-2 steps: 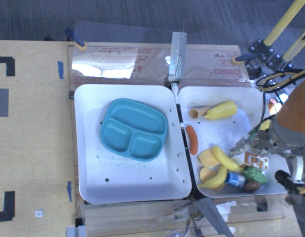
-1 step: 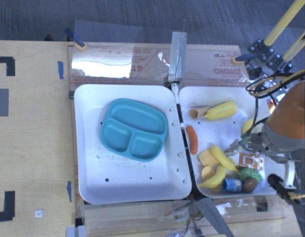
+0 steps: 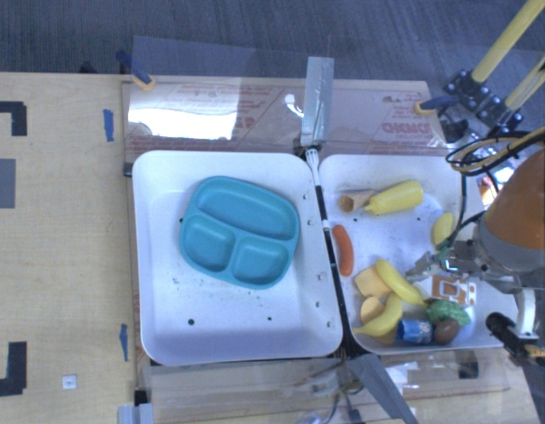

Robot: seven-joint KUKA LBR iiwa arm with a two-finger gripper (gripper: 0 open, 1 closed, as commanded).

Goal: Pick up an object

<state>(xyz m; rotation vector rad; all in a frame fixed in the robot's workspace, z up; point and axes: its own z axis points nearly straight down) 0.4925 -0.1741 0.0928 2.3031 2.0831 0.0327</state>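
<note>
Wooden bench [image 3: 51,263] w/ two white bins: left bin [image 3: 157,325] has blue divided plate [image 3: 239,230]. Right bin [image 3: 391,228] has toy food, incl. bananas [image 3: 391,299], corn [image 3: 396,197], hot dog [image 3: 344,249]. Gripper [image 3: 438,266] sits low at bin's right side, just beside bananas; grip state can't tell.

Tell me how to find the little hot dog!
Look at the right bin, the one crowded with toy food. Go to its left wall beside the divider, where the hot dog lies alone, below the corn. It is the only long orange-red piece; the bananas nearby are yellow.
</note>
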